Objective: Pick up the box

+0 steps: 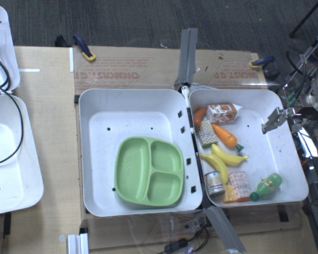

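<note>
Box (223,112), white with orange print, lies in the right bin (265,152), near its far wall and a little left of the bin's middle. An orange carrot (224,135) lies just in front of the box, and a second orange vegetable (199,116) sits to its left, against the bin's left wall. Below that is a small patterned packet (206,134). Two yellow bananas (222,160) lie in the middle of this bin, one beside the other. Near the front wall stand a small can (215,183), an orange and pink packet (237,186) and a green bottle (266,186) lying on its side.

The left bin (95,142) holds one green plate (149,170) with three compartments, placed toward the front right part.

The pincer (273,120) hangs over the right side of the right bin, well apart from the box, with nothing in it. I cannot tell whether it is wide or narrow.

Both bins rest on the table (47,78), and two blue and yellow clamps (84,47) sit at its far edge.
</note>
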Controlling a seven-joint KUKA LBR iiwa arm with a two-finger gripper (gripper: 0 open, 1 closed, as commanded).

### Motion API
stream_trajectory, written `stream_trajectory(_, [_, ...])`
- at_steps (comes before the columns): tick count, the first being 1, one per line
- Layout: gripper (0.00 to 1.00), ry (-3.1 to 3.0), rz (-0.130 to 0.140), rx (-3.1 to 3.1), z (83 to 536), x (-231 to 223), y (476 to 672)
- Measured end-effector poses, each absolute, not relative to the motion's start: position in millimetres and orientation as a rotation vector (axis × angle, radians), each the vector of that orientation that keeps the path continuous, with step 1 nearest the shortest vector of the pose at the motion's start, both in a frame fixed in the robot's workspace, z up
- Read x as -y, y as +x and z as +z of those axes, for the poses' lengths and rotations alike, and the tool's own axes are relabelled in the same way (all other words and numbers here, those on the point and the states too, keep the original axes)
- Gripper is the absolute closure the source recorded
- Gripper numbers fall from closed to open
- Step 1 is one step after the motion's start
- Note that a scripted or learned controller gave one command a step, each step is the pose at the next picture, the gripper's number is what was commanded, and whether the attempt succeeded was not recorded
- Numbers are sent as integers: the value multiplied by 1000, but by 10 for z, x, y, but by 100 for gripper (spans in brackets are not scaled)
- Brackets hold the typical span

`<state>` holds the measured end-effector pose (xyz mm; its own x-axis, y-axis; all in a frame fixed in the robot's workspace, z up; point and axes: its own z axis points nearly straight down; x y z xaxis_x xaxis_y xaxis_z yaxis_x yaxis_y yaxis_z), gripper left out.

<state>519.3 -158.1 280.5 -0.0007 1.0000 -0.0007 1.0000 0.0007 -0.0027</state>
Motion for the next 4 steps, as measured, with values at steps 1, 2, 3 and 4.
stream_trajectory(1, [0, -2109, 2, 2330, 3554, 1689, 4788])
stream_trajectory(2, [0, -2092, 4, 2337, 1588, 1611, 4846])
stream_trajectory(3, [0, -2165, 2, 2273, 909, 1647, 4769])
stream_trajectory(4, [100, -2169, 2, 2269, 997, 1651, 4771])
